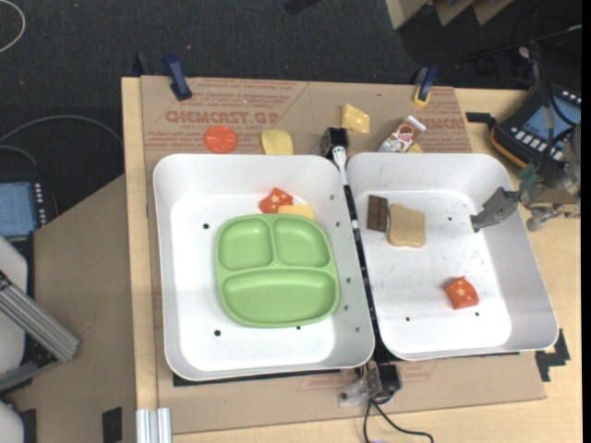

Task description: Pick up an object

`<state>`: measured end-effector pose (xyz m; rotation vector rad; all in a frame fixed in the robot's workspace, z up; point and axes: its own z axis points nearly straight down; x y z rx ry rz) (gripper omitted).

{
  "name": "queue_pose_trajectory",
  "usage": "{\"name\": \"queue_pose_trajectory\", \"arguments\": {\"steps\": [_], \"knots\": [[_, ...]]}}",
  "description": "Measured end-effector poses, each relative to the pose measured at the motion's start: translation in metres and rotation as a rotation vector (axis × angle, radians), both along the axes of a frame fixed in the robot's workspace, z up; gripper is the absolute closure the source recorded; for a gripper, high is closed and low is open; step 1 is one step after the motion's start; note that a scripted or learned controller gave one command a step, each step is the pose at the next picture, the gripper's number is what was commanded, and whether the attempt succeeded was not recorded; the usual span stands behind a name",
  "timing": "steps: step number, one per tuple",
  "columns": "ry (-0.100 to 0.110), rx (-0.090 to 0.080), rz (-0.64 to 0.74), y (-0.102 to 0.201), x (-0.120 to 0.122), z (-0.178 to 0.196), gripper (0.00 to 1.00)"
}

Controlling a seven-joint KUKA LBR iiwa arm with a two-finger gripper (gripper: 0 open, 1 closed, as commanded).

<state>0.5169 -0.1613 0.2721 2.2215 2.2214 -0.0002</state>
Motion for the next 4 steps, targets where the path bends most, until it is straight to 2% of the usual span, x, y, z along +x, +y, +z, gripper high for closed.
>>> {"name": "queue_pose_trajectory", "arguments": {"steps": [1,2,3,4], "knots": [[0.011,0.004,-0.001,0.007,-0.041,-0.093,0.00],[0.002,0.001,-0.001,-0.004,-0.031,-0.192,0.00],[-0.005,-0.003,-0.003,-0.005,-0.030,-0.176,1.00],[-0.013,-0.001,0.008,0.048,-0.005,-0.063,1.00]]}}
